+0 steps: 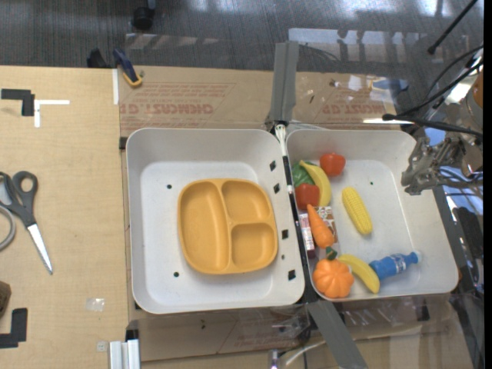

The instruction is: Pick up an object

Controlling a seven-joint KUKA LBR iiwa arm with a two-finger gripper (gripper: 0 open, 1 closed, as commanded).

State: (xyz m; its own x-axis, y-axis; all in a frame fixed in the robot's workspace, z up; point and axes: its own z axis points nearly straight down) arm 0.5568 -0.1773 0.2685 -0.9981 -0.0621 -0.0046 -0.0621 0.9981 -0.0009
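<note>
Lab bench (61,206) with 2 bins (146,229)

you see the robot's pincer (421,169) at the right: a small assembly of dull grey metal with a cluttered, bracket-like shape and thin metal parts. black cables (446,29) run across and above it in thin lines, some looping toward the upper right corner. a patch of pale, orange-tinged casing (478,91) shows at the far right edge, partly cut off.
</note>
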